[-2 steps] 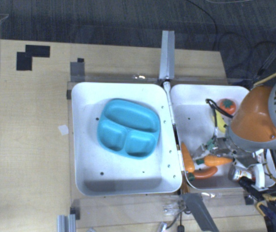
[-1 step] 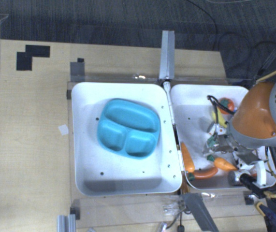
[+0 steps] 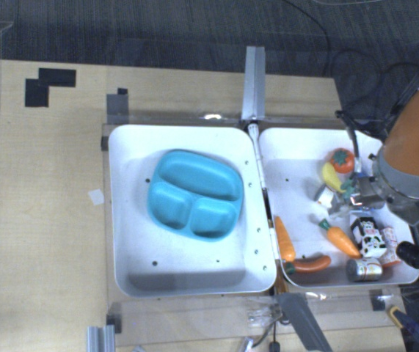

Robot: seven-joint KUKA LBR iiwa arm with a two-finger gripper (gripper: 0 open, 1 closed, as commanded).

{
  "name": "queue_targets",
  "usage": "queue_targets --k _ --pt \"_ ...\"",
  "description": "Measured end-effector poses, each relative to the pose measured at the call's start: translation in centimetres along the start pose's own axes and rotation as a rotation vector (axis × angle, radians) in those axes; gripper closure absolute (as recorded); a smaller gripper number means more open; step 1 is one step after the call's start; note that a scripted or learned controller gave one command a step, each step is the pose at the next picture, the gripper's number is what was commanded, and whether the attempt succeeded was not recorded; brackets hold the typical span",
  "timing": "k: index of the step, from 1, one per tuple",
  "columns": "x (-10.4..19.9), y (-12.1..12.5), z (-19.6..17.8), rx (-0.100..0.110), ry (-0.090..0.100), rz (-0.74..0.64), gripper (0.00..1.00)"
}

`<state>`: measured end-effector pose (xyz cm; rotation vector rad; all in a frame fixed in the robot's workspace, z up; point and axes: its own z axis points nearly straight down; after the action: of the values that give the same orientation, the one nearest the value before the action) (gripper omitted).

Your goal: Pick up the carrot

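Two orange carrots lie in the right bin (image 3: 297,152). One carrot (image 3: 285,241) rests along the bin's left wall, pointing toward the front. The other carrot (image 3: 341,241), with a green top at its left end, lies slantwise near the bin's middle front. My gripper (image 3: 339,199) hangs over the middle of the right bin, just behind this second carrot and in front of the yellow banana (image 3: 332,176). Nothing shows as held in it.
A red tomato (image 3: 341,160) sits behind the banana. A red-brown sausage (image 3: 312,264), a silver can (image 3: 366,270) and a black-and-white carton (image 3: 371,237) crowd the bin's front right. The left bin (image 3: 132,196) holds a blue divided plate (image 3: 194,193).
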<state>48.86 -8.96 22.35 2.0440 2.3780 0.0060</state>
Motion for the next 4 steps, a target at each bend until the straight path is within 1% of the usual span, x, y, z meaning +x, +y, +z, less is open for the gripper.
queue_targets --k 1,2,3,4 --pt "0.0 0.0 0.0 0.0 0.0 0.0 0.0" --pt "0.9 0.2 -11.2 0.0 0.0 0.196 0.0" --pt "-1.7 4.4 -2.8 0.004 0.0 0.106 0.0" --pt "-6.2 6.7 4.7 0.005 0.0 0.257 0.0"
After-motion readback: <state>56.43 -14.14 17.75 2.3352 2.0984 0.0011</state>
